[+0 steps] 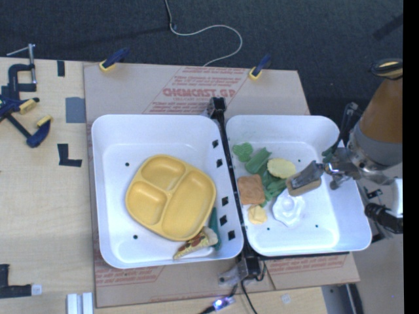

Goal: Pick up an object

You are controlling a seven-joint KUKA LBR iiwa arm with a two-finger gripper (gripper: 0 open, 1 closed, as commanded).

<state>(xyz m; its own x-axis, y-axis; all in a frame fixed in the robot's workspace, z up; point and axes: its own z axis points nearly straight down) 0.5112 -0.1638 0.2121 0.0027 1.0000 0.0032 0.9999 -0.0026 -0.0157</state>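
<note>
The right bin (327,133) holds several small toy foods: green leafy pieces (254,157), a pale yellow round piece (281,168), an orange-brown square (251,189), a small yellow lump (257,214) and a white blob (288,209). My gripper (304,180) reaches in from the right and hangs low over this bin. It is just above the white blob and right of the yellow round piece. I see nothing held in it.
In the left bin (108,175) lies a large yellow divided plate (171,196), with a pizza-like slice (196,243) by its front edge. A black divider (226,169) runs between the bins. Clamps (19,103) sit at far left.
</note>
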